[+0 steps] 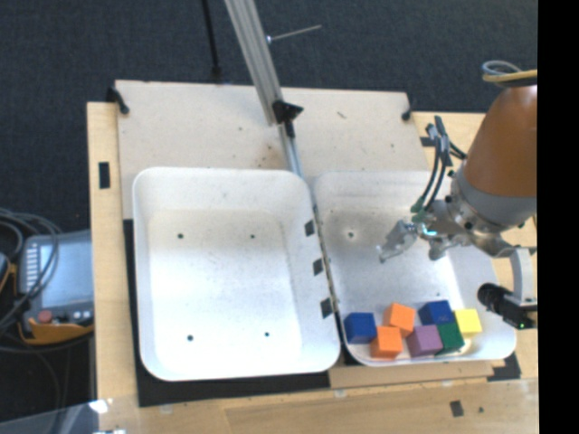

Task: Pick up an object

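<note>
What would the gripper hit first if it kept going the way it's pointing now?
The gripper points left and slightly down over the right bin. Going on, it would probably meet that bin's bare floor, well short of the blocks at the near edge. Depth is uncertain.

The grey arm with its orange band reaches in from the tabletop's right edge, wrist angled down-left. The hand (409, 240) hangs low, its fingers seemingly spread, gripping nothing.
</note>
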`<state>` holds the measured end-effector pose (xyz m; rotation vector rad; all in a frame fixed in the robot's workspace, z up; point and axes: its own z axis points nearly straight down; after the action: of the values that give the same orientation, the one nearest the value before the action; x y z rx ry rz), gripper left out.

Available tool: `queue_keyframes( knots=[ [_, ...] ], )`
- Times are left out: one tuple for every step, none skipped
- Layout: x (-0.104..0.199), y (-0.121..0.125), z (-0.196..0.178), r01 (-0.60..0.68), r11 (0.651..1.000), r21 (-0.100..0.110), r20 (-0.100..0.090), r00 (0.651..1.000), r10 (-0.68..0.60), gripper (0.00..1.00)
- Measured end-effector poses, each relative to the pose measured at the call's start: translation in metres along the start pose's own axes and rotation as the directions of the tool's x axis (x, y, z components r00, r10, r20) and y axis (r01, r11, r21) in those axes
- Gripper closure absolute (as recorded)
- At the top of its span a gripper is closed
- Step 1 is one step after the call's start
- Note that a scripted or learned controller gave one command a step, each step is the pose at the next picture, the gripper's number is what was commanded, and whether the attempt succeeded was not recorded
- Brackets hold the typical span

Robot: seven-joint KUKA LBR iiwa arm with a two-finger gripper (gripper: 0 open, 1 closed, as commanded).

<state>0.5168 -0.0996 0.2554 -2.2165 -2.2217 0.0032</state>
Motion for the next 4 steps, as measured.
queue_keyframes(
  knots=[
    [0.000, 0.001, -0.002, -0.004, 1.000, -0.006, 0.001, 1.000, 0.004, 0.00],
    [-0.002, 0.002, 0.040, -0.004, 1.000, 0.000, 0.002, 1.000, 0.004, 0.00],
    [-0.003, -0.002, 0.083, -0.004, 1.000, 0.001, 0.001, 1.000, 0.004, 0.00],
    [-0.006, 0.004, 0.144, -0.005, 1.000, 0.001, 0.002, 1.000, 0.005, 0.00]
  ],
)
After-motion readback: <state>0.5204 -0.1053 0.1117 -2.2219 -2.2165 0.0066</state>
